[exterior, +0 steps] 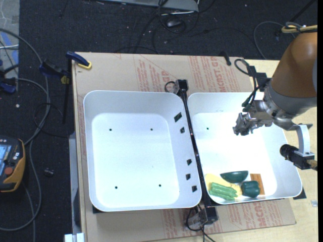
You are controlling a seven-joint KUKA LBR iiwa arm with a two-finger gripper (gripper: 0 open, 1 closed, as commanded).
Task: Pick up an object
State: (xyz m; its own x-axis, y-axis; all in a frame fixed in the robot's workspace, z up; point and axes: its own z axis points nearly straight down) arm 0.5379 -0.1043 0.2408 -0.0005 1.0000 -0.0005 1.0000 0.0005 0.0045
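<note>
The bench (131,67) is carrying 2 shallow white bins side by side, with a black divider strip (191,140) running between them. The left bin (96,135) is showing a bare white floor marked by 4 small dark dots. The right bin (222,105) is keeping its upper and middle floor open, and its objects are lying clustered along the near rim, toward the lower right corner.

The arm (298,79) is reaching in from the right, its orange band sitting above the grey wrist. The gripper (243,126) is hanging over the upper middle of the right bin, well apart from the cluster and inside the bin walls. Whether its tool is released or clenched cannot be told at this resolution, and nothing is showing between its tips.

The cluster is consisting of 5 items. A dark green bowl-shaped piece (234,176) is lying nearest the bin centre. A light green ridged object (222,190) is lying below it, just beside the near rim. A dark green rounded object (251,188) is sitting to its right. A flat yellow piece (214,179) is lying under the ridged object's left end, and an orange block (258,179) is touching the rounded object's upper right side
</note>
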